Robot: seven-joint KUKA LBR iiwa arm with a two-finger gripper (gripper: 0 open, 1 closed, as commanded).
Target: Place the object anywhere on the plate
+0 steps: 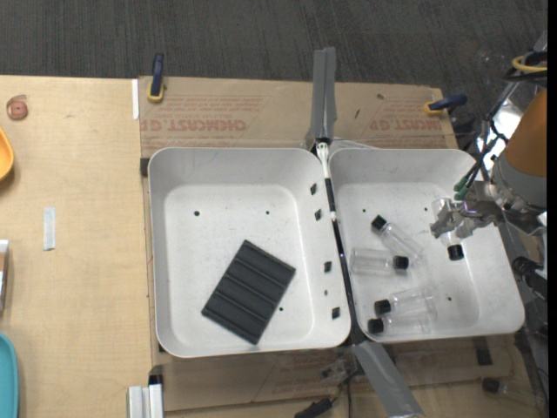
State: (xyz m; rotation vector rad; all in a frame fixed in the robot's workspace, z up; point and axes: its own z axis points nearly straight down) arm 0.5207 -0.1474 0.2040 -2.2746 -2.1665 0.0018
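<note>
A black ridged plate lies tilted in the left bin, towards its front. Several clear vials with black caps lie in the right bin: one near the middle, one just below it, and two more at the front. A small black-capped piece sits alone further right. My gripper hangs over the right part of the right bin, just above that piece. Nothing visibly sits in it.
The two bins meet at a central divider with black clips. Cardboard lies under the bins, clamped at the back by two clamps. The grey arm with its orange band comes in from the right edge.
</note>
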